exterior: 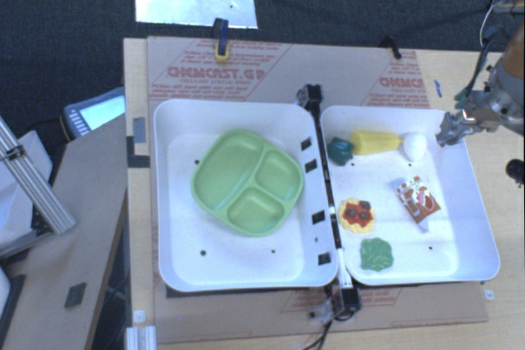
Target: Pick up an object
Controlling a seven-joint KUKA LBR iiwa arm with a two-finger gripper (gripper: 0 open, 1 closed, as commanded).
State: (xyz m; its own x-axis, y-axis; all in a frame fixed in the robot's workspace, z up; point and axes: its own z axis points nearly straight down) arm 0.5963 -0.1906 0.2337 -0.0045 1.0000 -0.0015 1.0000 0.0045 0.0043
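Worktop (459, 70), tan, carrying two shallow white bins side by side on printed cardboard.

Left bin (176, 258): one light green divided plate (248, 182), three compartments, lying flat near the middle.

Right bin (472, 258): six small items, all resting on the bin floor, none lifted.
- Teal block (340, 149), near the far left corner, touching the yellow piece.
- Yellow elongated piece (376, 143), lying along the far side.
- White rounded piece (414, 147), at the yellow piece's right end.
- Red-and-white patterned packet (418, 201), right of centre.
- Round yellow item with red and dark spots (357, 214), near the divider.
- Green leafy item (376, 254), toward the near edge.

Gripper (451, 129): grey, above the right bin's far right rim, just right of the white rounded piece. Jaws: cannot tell whether spread or pressed together; nothing visible between them.
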